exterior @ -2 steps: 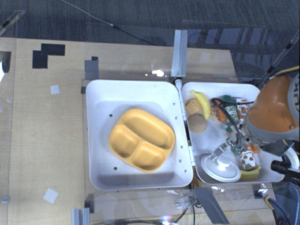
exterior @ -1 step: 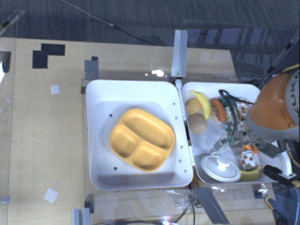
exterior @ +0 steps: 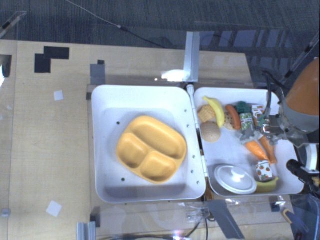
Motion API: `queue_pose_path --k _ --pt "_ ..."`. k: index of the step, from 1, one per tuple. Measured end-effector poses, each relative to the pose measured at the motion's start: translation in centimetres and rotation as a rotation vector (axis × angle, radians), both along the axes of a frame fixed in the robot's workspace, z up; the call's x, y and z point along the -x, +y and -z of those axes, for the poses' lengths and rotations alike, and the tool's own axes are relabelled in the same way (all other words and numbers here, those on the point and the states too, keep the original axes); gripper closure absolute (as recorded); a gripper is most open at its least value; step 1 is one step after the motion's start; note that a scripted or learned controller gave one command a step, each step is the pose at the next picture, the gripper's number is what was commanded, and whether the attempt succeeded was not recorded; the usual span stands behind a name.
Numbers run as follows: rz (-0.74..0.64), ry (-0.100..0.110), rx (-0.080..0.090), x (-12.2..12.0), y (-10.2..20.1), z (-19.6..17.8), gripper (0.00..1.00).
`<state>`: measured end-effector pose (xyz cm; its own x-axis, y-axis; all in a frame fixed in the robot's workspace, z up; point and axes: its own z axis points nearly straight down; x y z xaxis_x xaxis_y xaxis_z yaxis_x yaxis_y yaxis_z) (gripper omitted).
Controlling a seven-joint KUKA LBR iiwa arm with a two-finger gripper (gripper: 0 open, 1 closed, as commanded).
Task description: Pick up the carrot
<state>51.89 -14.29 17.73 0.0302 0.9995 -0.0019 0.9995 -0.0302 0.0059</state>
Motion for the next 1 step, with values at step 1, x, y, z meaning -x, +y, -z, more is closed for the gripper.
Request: queue_pose_path --k 1 --pt "-0.035 0.000 0.000 -0.55 0.17 8.00 0.00"
